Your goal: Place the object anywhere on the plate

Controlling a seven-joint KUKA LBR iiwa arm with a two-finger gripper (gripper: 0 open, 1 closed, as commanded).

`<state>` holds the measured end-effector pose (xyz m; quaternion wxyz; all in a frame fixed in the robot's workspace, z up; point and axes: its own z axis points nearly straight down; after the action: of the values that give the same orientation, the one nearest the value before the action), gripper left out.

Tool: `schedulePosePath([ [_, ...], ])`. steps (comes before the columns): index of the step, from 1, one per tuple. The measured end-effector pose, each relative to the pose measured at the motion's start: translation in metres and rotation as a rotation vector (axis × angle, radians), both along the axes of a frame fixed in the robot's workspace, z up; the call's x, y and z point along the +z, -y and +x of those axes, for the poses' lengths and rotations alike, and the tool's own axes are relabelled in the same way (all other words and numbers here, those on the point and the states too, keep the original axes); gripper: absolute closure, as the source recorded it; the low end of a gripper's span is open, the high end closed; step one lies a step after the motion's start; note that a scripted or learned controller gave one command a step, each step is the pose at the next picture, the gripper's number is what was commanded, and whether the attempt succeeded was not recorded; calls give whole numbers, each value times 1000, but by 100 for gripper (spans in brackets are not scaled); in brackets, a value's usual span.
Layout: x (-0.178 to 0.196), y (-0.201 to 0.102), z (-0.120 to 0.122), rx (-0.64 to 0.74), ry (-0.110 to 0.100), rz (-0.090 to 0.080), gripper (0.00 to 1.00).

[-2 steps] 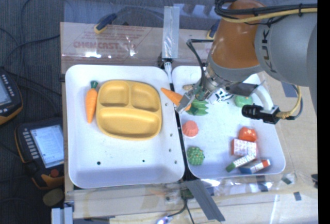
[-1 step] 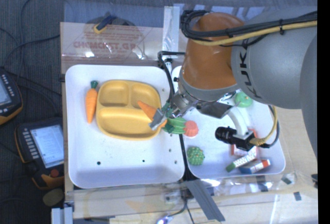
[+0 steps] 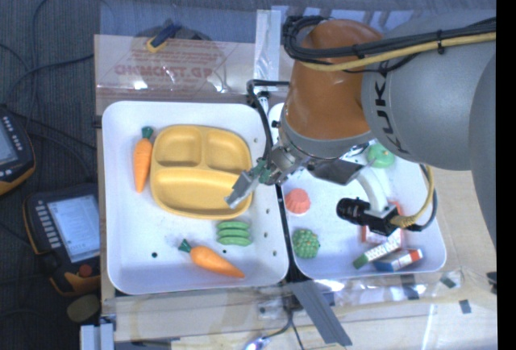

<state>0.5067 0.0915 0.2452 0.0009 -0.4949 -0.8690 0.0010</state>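
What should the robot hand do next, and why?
Probably drop a little toward the plate. The gripper sits over the plate's right rim; whether it carries anything is unclear, so settle low before letting go.

Yellow plate, orange carrots, white bins.

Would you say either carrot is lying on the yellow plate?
No, one carrot lies left of the plate, the other carrot below it, both on the bin floor.

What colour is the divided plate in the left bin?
Yellow; the plate shows clearly in the camera view.
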Motion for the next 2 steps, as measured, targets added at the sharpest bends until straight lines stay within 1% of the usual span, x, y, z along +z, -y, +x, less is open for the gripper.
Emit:
schedulePosePath([
  [1, 70, 66, 94, -309, 3, -4, 0],
  [2, 78, 66, 94, -306, 2, -9, 100],
])
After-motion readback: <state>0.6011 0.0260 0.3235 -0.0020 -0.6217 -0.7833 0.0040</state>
